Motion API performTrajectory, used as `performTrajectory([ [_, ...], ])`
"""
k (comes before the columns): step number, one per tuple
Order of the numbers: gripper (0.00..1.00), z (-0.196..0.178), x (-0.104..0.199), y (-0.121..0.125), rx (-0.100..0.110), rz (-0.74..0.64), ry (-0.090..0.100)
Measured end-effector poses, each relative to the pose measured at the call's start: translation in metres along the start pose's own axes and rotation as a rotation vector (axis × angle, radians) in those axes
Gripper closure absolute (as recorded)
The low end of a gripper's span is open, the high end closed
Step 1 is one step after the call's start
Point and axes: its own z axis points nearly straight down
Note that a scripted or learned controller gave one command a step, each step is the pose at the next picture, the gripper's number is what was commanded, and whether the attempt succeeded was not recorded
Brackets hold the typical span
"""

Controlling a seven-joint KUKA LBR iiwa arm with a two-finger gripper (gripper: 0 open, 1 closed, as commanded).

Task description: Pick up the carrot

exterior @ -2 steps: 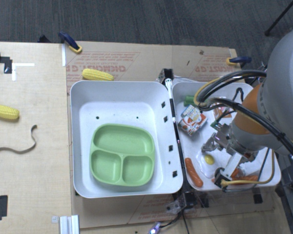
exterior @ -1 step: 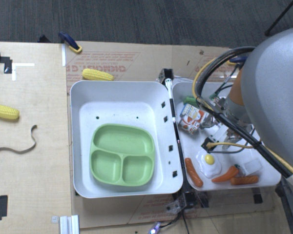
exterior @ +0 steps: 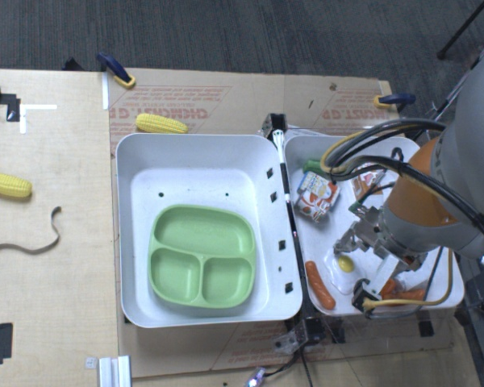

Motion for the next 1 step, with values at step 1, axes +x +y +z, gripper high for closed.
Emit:
performTrajectory([
  [1,1.00,-0.0083,-0.0010,0.0000,0.002,-0.001,-0.003],
])
